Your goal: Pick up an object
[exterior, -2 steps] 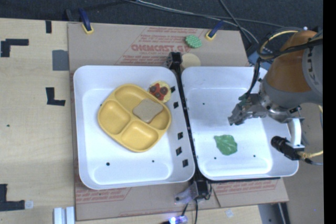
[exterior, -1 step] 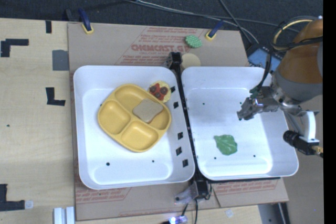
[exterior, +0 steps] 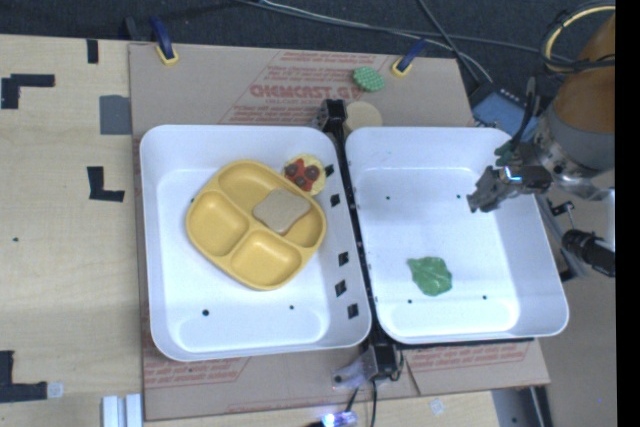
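Observation:
A green leafy lump (exterior: 430,275) lies on the floor of the right bin (exterior: 400,155), toward its near side. My gripper (exterior: 487,194) hangs over the right bin's right part, up and to the right of the green lump and apart from it. In the left bin (exterior: 170,150) a yellow divided plate (exterior: 225,220) carries a tan slice of bread (exterior: 281,210). A small dark red berry cluster (exterior: 304,173) sits at the plate's far right rim.
A small green piece (exterior: 368,78) lies on the cardboard behind the bins. Black clips (exterior: 345,260) line the seam between the bins. Cables run across the dark floor at the back. Two blue clamps hold the cardboard's far edge.

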You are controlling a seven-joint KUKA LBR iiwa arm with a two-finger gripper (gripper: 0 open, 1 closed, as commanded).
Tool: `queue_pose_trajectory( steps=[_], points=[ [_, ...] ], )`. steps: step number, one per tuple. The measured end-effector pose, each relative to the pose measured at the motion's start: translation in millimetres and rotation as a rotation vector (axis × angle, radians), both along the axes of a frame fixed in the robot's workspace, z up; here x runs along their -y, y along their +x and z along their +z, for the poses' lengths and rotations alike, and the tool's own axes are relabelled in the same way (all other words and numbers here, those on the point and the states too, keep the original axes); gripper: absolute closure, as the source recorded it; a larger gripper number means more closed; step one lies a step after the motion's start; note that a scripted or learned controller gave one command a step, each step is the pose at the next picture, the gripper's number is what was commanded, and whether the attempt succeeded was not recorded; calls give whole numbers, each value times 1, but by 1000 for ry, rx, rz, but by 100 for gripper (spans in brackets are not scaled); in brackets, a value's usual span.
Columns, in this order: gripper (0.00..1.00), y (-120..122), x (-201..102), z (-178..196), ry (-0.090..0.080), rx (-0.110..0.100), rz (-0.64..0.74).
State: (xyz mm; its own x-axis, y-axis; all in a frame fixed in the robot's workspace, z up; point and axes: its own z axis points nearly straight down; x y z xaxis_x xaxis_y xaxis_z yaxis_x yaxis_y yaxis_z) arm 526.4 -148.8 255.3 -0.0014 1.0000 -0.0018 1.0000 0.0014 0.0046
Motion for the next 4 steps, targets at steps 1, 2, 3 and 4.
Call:
queue_pose_trajectory(
  steps=[1,2,3,4],
  points=[
    [100,18,-47,4,3,-5,5],
    [100,45,-100,0,3,-5,6],
    [100,60,-150,-21,1,-7,3],
    [100,79,-203,-36,2,-6,4]
  ],
)
